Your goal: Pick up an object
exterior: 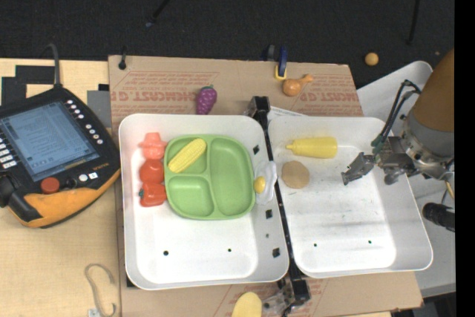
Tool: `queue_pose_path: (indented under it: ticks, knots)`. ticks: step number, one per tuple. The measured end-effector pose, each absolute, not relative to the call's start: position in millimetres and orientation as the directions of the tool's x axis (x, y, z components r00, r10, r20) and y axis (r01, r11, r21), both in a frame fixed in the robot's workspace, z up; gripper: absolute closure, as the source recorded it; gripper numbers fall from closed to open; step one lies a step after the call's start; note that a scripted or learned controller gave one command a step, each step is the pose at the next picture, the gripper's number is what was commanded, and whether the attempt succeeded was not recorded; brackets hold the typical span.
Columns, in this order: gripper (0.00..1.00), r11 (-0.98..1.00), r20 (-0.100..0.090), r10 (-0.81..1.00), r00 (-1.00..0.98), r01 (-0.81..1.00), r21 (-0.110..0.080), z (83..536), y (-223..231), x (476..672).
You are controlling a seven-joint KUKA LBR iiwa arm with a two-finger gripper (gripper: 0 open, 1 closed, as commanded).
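Note:
The right bin (356, 249) holds a yellow mustard bottle (313, 148) lying on its side near the far wall. A round tan piece (295, 175) lies just in front of the bottle. My gripper (372, 173) hangs over the right side of this bin, to the right of both items and apart from them. Its fingers stand open with nothing between them. In the left bin (193, 256) sits a green divided plate (223, 189) with a yellow corn cob (185, 154) in its top-left section. A pink and red toy (151, 171) lies left of the plate.
A small yellow item (260, 185) sits at the divide between the bins. Purple grapes (205, 98) and an orange toy (295, 85) lie on the cardboard behind the bins. A teach pendant (52, 152) rests at the left, and a yellow piece (247, 304) lies below the bins.

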State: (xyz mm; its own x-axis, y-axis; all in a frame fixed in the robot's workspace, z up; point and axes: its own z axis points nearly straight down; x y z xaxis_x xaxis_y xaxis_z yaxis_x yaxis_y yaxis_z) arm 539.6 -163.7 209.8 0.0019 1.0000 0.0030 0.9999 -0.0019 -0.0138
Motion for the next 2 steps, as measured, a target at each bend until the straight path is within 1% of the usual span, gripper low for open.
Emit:
queue_pose_path:
  ticks: [1,2]
  knots:
    - [0.00,0.000,0.000,1.000,0.000,1.000,-0.001,216.2,-164.1,542.3]
    - [0.00,0.001,0.002,1.000,-0.001,1.000,-0.007,170.4,-168.3,538.9]
